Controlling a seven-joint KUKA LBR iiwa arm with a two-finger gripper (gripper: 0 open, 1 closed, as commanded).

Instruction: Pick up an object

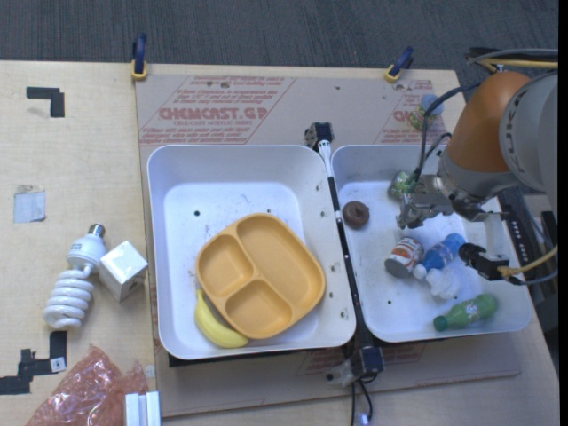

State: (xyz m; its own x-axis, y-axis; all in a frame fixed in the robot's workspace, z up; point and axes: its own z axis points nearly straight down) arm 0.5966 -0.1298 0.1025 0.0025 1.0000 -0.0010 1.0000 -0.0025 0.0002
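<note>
My gripper (414,220) hangs over the right bin (373,313), in its upper middle. Just below it lies a small white and red can (404,257) on its side. Beside the can rests a blue and white bottle (440,257) on a crumpled clear wrapper (451,282). A green bottle (467,311) lies near the bin's front right corner. A brown round piece (356,213) sits by the left wall of the bin. A small green object (401,185) shows just behind the gripper. I see nothing held in the gripper.
The left bin (177,185) holds a yellow divided plate (259,275) lying over a banana (216,327). Outside on the bench lie a spiral light bulb (73,282), a white cube (123,270) and a red mesh bag (84,390). The arm's orange band (484,122) leans over the right bin's back right.
</note>
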